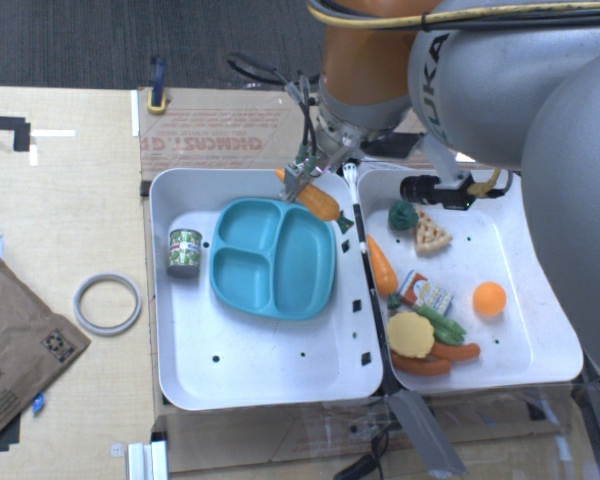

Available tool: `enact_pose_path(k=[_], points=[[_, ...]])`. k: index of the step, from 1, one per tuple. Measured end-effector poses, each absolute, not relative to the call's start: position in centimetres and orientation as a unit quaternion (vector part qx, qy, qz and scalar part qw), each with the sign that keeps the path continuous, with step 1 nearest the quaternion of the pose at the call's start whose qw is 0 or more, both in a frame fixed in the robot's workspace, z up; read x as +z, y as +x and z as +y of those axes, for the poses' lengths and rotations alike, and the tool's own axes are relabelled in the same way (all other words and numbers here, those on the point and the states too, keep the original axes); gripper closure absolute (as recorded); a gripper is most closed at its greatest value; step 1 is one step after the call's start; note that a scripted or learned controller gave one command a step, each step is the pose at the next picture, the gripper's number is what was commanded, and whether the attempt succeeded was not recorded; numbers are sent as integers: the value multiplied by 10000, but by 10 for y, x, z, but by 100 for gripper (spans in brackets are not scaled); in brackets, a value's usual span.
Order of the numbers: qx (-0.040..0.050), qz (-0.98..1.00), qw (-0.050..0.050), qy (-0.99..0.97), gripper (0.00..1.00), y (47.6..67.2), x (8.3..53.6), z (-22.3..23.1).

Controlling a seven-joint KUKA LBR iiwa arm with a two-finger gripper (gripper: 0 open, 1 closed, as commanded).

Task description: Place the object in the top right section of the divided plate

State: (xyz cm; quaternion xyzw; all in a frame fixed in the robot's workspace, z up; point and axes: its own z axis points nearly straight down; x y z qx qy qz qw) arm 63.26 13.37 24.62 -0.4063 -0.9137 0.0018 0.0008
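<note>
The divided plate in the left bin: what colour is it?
Turquoise blue; the divided plate shows best in the camera view.

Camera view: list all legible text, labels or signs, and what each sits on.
"UKA", the visible part of the brand name, on the grey arm.
Mirrored red print on the cardboard sheet: too blurred to read.
Label on the small can: too small.
Print on the snack packet: too small.
Partial black letters on the brown box: cut off, unreadable.
</note>
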Motion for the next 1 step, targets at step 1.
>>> enact_pose_path(k=[1], points=[[35, -9140, 14, -4057, 100, 634, 252, 133]])
